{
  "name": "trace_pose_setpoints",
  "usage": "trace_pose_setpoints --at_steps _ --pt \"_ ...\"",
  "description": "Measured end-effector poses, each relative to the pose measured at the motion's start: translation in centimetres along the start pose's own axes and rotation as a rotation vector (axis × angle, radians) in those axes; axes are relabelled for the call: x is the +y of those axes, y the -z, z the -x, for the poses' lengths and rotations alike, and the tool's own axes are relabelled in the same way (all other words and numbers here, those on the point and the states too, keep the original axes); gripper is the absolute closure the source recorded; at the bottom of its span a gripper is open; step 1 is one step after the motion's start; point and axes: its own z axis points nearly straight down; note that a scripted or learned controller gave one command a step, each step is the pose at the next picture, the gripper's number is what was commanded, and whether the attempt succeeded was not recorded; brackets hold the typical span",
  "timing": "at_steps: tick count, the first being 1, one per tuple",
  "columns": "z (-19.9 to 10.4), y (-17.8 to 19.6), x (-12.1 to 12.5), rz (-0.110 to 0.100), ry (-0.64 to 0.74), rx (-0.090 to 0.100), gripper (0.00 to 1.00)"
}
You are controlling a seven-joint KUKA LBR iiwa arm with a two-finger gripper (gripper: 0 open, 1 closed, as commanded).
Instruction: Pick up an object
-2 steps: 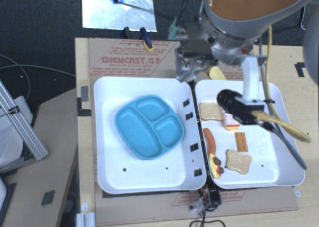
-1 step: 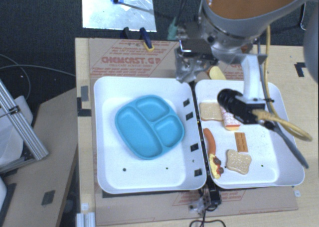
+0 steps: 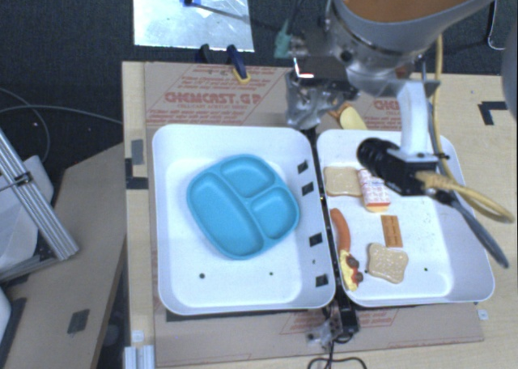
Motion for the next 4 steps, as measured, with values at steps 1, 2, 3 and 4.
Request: trace_pose_setpoints --at_steps 1,2,3,4 --pt "3.1 -19.8 -0.8 -0.022 -0.019 -0.009 1.0" --pt "2.8 -39.0 6.1 -0.018 -0.018 -0.008 1.0" --pt "6.4 -25.0 3.6 0.006 -0.02 -0.002 1.0" --pt "8.0 -15.8 0.7 0.005 -0.014 -0.001 1.0"
